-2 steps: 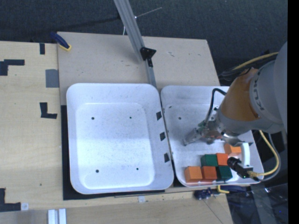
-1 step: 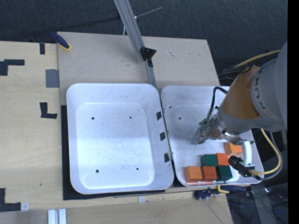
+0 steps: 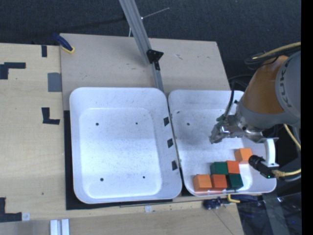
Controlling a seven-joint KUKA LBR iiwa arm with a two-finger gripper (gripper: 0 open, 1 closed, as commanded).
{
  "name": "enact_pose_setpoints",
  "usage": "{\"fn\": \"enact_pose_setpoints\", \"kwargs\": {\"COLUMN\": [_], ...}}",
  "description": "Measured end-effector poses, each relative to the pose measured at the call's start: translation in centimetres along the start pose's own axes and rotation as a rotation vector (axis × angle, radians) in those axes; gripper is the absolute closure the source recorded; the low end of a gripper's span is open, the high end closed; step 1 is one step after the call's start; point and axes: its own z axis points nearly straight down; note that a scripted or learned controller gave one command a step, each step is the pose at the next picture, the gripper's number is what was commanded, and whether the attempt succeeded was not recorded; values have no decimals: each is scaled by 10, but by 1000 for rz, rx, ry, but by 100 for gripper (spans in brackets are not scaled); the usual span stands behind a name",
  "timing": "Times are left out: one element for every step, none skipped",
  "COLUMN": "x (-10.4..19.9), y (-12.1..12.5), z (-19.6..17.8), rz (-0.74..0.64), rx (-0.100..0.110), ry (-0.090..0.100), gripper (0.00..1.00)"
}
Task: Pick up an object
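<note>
Left of the right bin (image 3: 195, 106): a second white bin (image 3: 117, 143), on a tan bench (image 3: 186, 65). Clustered in the right bin's near-right corner: orange and green blocks (image 3: 222, 175), squarish, with no clear long axis. Just above that cluster: the gripper (image 3: 216, 135), low over bare bin floor; grasp state too blurred to tell. Beyond the bench: dark floor.

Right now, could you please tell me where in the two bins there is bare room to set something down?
The left bin shows bare floor from wall to wall. In the right bin, the far half is bare, from the shared wall across to the gripper. The near right corner is crowded: orange blocks and green blocks sit packed together there.
</note>
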Motion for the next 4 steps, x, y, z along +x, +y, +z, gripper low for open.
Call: {"fn": "enact_pose_setpoints", "kwargs": {"x": [7, 8, 65, 123], "y": [2, 2, 11, 14], "z": [-57, -62, -52, -61], "rz": [0, 0, -5, -7], "rx": [4, 4, 7, 6], "ry": [0, 0, 2, 3], "gripper": [100, 100, 100, 100]}}
